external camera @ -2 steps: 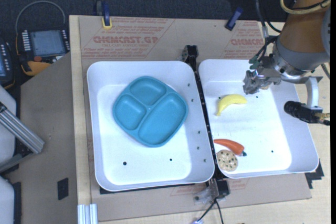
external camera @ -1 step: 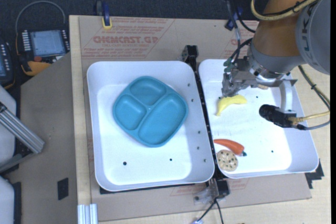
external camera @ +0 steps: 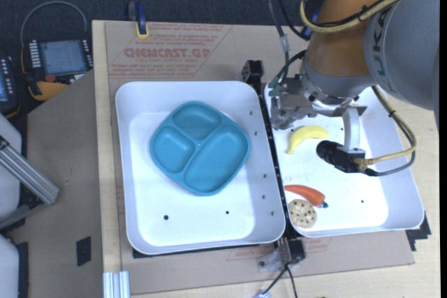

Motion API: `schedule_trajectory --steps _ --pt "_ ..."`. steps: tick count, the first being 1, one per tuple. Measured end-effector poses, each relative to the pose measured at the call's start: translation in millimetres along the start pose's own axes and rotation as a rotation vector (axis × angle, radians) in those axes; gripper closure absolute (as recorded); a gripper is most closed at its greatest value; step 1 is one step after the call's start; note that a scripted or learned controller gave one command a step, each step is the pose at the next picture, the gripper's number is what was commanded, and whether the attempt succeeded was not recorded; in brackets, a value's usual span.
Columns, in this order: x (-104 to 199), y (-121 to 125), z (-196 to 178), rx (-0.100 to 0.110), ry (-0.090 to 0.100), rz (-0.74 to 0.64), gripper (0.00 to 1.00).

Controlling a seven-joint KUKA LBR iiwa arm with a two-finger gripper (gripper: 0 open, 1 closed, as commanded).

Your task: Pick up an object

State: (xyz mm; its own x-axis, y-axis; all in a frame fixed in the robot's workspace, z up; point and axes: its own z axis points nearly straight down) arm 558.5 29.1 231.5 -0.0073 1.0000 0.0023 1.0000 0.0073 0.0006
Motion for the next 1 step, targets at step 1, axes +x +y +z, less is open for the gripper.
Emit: schedule_trajectory --steps 1 --pt "48.1 -4.7 -4.2 0.000 0.000 0.001 1.00"
